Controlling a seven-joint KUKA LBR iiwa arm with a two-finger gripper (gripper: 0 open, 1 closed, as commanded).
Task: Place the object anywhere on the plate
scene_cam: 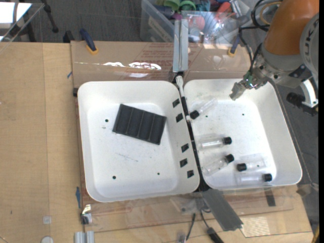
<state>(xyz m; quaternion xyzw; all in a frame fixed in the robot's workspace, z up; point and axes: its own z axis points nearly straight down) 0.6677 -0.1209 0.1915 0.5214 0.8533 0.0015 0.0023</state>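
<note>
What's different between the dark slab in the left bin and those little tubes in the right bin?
The black ribbed plate is dark, flat and rectangular; the clear vials are see-through and slim, with black caps. The plate lies alone in the left bin; the vials, five or so, are scattered across the right bin. The plate is much bigger than any vial. Both kinds lie flat on the bin floors, apart from the end effector.
</note>
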